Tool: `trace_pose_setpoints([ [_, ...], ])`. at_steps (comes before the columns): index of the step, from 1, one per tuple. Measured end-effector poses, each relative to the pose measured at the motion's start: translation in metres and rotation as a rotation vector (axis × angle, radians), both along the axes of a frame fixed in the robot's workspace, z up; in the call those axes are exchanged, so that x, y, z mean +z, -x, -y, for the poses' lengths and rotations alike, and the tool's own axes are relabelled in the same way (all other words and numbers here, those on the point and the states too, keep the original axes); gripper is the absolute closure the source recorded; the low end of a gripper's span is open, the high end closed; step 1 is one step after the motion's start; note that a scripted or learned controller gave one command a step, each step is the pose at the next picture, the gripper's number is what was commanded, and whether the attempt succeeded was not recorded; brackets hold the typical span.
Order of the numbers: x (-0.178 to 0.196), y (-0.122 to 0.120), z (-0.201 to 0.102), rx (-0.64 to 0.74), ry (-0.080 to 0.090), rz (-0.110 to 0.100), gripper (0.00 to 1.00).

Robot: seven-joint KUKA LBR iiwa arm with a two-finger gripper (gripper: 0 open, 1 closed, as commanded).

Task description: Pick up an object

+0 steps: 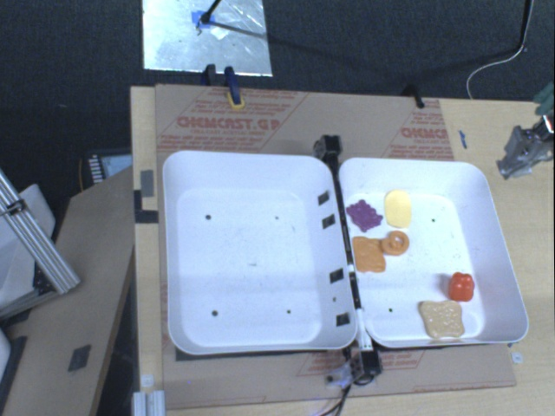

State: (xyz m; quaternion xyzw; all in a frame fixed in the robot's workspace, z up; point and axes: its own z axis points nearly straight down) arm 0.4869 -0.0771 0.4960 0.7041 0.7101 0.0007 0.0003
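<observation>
At far right edge, gripper (523,152) parked outside right bin (494,224); claw state unclear. Red piece (461,286), purple piece (364,215) lie loose inside, untouched.

Two shallow white bins side by side on cardboard sheet (260,115) with red print. Left bin (178,232) next to right bin (486,232), black clips (334,250) along shared edge. Shiny foil square (173,24) on dark floor behind bench. Blue-and-yellow clamp (232,89) at cardboard's far edge. Aluminium rail (35,241) at left.
</observation>
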Motion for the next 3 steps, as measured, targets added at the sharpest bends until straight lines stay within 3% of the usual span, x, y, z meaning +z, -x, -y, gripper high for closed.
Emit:
trace_pose_setpoints([
  [1, -0.082, 0.0, -0.071, 0.002, -0.001, -0.005, 1.0],
  [2, 0.024, 0.0, -0.147, 0.003, -0.003, 0.012, 1.0],
  [3, -0.036, 0.001, -0.223, 0.003, 0.0, -0.005, 1.0],
])
